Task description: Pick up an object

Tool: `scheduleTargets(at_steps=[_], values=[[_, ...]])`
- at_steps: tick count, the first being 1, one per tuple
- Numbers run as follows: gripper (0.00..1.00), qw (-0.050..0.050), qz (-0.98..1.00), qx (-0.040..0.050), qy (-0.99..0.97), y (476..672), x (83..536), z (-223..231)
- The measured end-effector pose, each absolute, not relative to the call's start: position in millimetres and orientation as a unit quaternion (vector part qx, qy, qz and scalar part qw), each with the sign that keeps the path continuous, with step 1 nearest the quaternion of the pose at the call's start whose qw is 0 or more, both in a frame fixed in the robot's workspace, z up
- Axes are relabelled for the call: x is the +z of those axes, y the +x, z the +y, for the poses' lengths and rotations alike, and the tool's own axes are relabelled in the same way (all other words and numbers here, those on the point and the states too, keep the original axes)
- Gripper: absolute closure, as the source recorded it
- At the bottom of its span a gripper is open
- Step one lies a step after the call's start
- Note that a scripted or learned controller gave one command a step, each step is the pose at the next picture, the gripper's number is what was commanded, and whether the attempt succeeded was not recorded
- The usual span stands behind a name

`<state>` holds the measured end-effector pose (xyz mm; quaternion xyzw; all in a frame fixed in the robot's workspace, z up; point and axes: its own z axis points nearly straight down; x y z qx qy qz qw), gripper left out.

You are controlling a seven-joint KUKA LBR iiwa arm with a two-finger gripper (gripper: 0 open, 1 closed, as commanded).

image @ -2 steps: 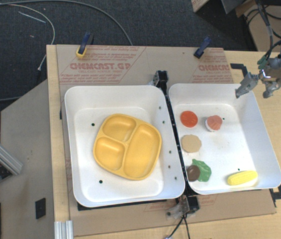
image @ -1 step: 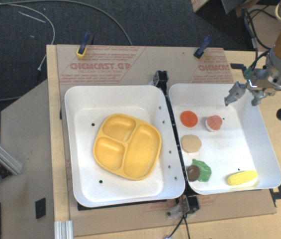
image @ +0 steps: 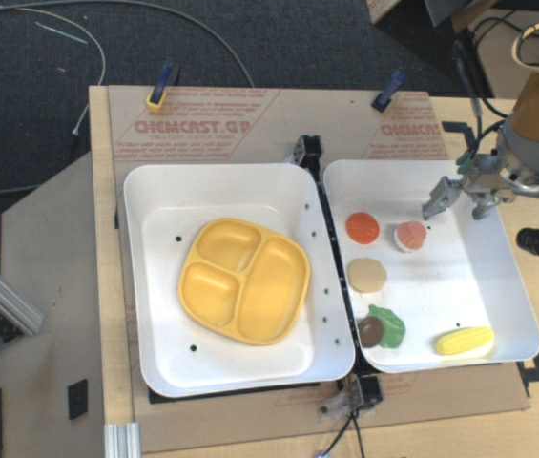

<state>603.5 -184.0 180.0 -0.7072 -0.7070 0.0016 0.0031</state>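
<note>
The right bin (image: 498, 265) holds several small toy foods: an orange-red round piece (image: 362, 227), a pink and white piece (image: 409, 236), a tan disc (image: 366, 275), a green and brown piece (image: 382, 328) and a yellow corn cob (image: 465, 341). My gripper (image: 461, 204) hangs over the bin's upper right part, just right of and above the pink piece. Its two fingers are spread apart with nothing between them.
The left bin (image: 155, 256) carries a yellow divided plate (image: 244, 280). A black clamp (image: 308, 150) sits between the bins at the back. Blue clips (image: 161, 86) (image: 387, 91) hold the cardboard base. Cables run at the upper right.
</note>
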Motion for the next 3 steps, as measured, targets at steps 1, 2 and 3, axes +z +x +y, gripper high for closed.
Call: scheduleTargets(at_steps=[1, 2, 3], values=[[0.0, 0.003, -0.707, 0.0016, -0.707, 602.9, 132.5, -192.3], [1.0, 0.0, -0.707, -0.0007, -0.707, 605.2, 147.5, -192.2], [1.0, -0.003, -0.708, -0.0017, -0.707, 603.2, 193.8, -187.1]])
